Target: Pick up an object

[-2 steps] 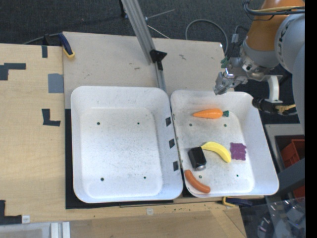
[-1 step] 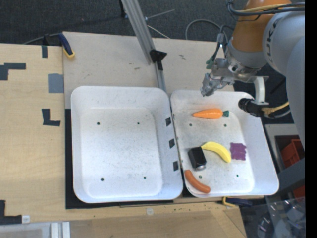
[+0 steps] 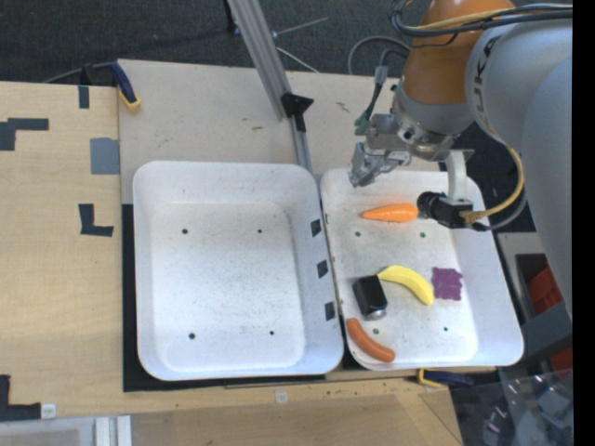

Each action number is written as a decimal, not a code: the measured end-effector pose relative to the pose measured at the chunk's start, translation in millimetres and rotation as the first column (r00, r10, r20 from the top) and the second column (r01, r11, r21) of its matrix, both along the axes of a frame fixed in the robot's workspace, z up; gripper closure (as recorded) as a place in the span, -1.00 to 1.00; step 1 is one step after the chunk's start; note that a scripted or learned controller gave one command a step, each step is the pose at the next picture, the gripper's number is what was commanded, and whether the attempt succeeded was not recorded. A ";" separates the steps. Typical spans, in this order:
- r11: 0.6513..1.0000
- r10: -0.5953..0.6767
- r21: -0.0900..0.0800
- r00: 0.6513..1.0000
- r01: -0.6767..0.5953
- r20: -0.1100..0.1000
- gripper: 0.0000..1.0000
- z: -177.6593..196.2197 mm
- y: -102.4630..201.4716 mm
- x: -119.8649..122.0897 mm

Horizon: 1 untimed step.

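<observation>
My gripper [image 3: 363, 174] hangs over the far left corner of the right bin [image 3: 483, 333], above the bin floor, with nothing seen between its fingers. An orange carrot [image 3: 390, 214] lies just to its right and nearer the camera. Further toward the front lie a yellow banana [image 3: 409, 282], a purple block [image 3: 448, 283], a black block [image 3: 370, 295] and a reddish sausage [image 3: 370, 340] at the bin's front left corner.
The left bin [image 3: 223, 268] sits beside the right one, sharing a raised rim. A slanted metal rail [image 3: 270, 63] runs from the back toward the gap between the bins. The arm's grey body fills the upper right.
</observation>
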<state>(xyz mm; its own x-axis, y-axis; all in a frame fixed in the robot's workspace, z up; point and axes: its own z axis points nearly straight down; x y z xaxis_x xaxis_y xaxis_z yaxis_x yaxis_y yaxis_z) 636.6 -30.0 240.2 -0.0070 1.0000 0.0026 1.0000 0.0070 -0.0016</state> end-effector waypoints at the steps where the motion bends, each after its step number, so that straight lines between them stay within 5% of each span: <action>1: 1.000 0.001 0.000 1.000 -0.001 -0.001 1.00 6.1 56.2 -11.3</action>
<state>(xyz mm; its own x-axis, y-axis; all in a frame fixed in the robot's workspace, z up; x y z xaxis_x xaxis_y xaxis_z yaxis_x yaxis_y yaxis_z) 625.2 26.2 246.4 -0.0077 1.0000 0.0024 1.0000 0.0077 -0.0021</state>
